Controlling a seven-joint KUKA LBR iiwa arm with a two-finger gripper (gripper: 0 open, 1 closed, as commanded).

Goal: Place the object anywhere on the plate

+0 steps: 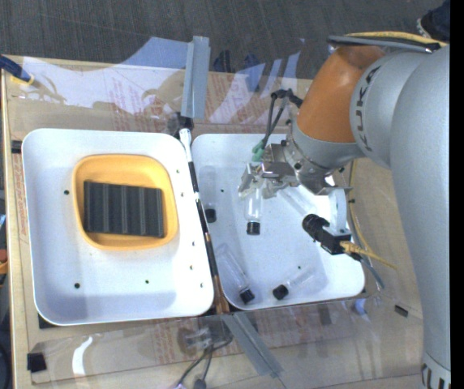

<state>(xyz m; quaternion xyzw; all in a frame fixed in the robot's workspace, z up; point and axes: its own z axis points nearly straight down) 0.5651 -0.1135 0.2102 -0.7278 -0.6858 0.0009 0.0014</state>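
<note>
Task barely started. Yellow rounded plate w/ dark ribbed centre (124, 205) is sitting in the left shallow white bin (45, 274), nothing on it. Clear plastic tube w/ black cap (253, 213) is hanging just under the two-finger gripper (258, 181), over the right white bin (339, 278), right of plate. Can't tell finger opening or whether it's gripped. More capped tubes (240, 282) are lying near that bin's front edge. Wooden bench (78, 83), dark carpet beyond.
</note>
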